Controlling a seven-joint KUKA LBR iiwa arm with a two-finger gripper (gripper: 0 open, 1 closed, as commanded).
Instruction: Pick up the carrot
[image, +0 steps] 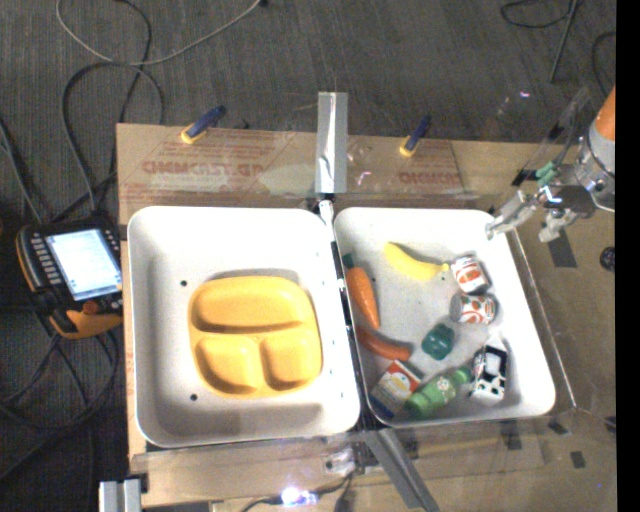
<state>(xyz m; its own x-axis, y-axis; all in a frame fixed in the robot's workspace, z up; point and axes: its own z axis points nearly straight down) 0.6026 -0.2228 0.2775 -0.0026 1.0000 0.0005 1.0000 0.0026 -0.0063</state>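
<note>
1. Looking down on the tabletop (560, 300), we see two shallow white bins side by side: the left bin (150, 330) and the right bin (530, 340).
2. In the left bin lies a yellow divided tray (257, 332), roughly in the middle, with one long compartment at the far side and smaller ones nearer us.
3. The carrot (362, 297) lies in the right bin, close against its left wall, running lengthwise away from us. Its near end touches or overlaps a reddish sausage (385, 346) that slants toward the bin's middle.
4. Further in the right bin we see a banana (414, 261) near the far side, a small can (467, 273) just beside it, and a round jar (476, 309) a little nearer us.
5. A dark green cup-like piece (437, 342) sits near the middle. A green bottle (438, 391), a small carton (397, 384) and a black-and-white carton (489, 372) lie along the near side.
6. The pincer (525, 212) hangs over the far right corner of the right bin, well apart from the carrot. Its two fingers are spread apart, with nothing between them.
7. Two clamps, one blue-handled (204, 124) and one smaller (415, 133), sit on the cardboard (250, 165) beyond the bins.
8. A handheld screen (75, 262) rests on the floor to the left.
</note>
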